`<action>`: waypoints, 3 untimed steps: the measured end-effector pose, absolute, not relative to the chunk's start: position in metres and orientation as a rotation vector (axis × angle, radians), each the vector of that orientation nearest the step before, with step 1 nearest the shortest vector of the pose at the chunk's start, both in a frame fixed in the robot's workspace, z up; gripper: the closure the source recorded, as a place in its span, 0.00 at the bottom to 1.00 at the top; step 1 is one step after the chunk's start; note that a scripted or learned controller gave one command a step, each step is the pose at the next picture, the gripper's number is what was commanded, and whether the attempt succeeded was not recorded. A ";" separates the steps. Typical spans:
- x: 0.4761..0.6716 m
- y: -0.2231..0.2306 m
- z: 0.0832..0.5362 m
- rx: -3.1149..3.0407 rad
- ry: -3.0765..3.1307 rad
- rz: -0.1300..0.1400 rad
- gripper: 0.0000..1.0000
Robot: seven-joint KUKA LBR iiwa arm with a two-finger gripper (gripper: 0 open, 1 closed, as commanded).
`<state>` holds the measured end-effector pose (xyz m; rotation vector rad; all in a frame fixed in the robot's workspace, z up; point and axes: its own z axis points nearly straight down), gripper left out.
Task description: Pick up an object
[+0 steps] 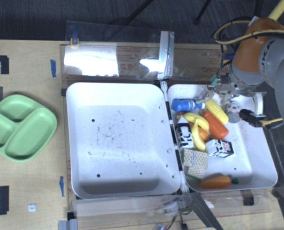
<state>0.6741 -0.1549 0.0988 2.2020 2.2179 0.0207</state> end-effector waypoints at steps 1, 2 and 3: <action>0.678 -0.151 0.114 2.195 2.219 0.038 1.00; 0.678 -0.150 0.114 2.195 2.219 0.037 0.00; 0.569 -0.153 0.089 2.115 2.304 0.009 0.00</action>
